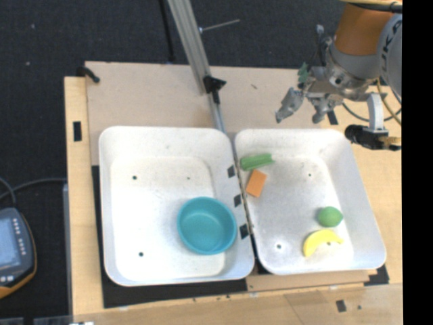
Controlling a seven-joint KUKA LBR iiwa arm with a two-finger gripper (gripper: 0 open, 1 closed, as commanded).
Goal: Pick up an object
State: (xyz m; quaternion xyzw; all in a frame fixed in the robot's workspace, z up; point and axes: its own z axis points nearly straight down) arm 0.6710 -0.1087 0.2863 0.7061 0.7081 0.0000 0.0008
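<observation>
The arm (362,26) came in from the upper right, w/ its orange band at the top and the grey wrist below it. The gripper (304,110) hung at the lower left of the wrist. Its two fingers (289,107) stood apart, w/ nothing between them.

I work in a robot lab: a plywood bench (155,97) on dark carpet (81,19), a metal rail (193,42), and a control pendant (13,246) nearby.

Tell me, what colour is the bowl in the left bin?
Teal blue; the bowl shows plainly in the camera view.
</observation>
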